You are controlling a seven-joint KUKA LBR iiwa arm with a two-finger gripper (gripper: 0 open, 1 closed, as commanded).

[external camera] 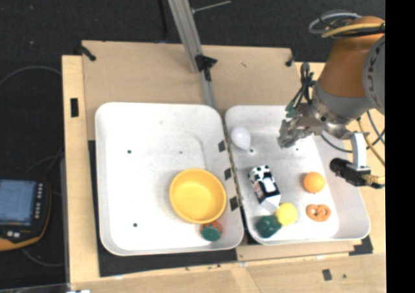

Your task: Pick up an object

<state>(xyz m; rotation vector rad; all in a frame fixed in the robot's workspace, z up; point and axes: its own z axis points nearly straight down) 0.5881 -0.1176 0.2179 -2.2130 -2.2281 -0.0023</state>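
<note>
At the far left edge of the frame, a handheld control pendant with a blue screen [19, 210] lies on the dark floor beside the bench. Left shallow white plastic bin [130, 155]: holds a round yellow plastic bowl [198, 194] in its lower right area, upright, and a small green and red toy piece [211, 231] just below the bowl, touching or nearly touching its rim. A slanted grey metal pole [185, 23] runs from the top of the frame down to the gap between the bins. Right shallow white plastic bin [337, 217]: a small white rounded object [240, 137] near its upper left corner; a black and white patterned carton [264, 185] at centre left; a dark green toy [266, 225] and a round yellow ball [286, 213] just beside each other at the lower edge; an orange ball [313, 182] to the right; an orange pretzel-shaped ring [318, 212] below it. The grey two-finger gripper [290, 135] hangs over the upper middle of the right bin, apart from every object; the finger spacing is too blurred to judge, and nothing appears between them. The arm's orange band [347, 65] sits at upper right.
</note>
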